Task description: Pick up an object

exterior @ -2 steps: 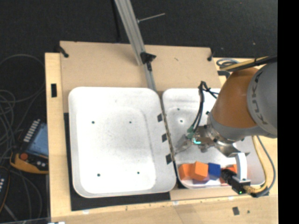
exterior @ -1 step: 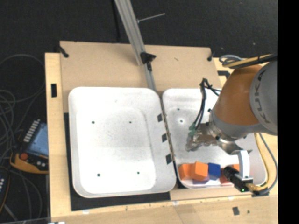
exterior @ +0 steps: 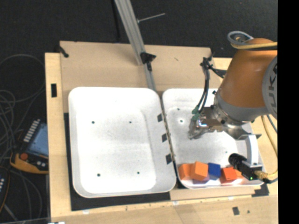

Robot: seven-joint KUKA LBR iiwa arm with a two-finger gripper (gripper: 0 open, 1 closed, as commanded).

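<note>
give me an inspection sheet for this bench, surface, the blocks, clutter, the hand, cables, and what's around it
Surface: tan bench bearing two shallow white bins side by side, left bin and right bin.
Job's things: orange blocks and and a blue block, lined along the near wall of the right bin.
Clutter: nothing seen.
Hand: hand hangs over the middle of the right bin, away from the blocks, with nothing seen between its fingers; too blurred to tell its opening.
Cables: dark cable runs down the arm to the hand; loose cables on the floor at left.
Surroundings: metal pole slanting up behind the bins; handheld controller on the dark floor at left.
</note>
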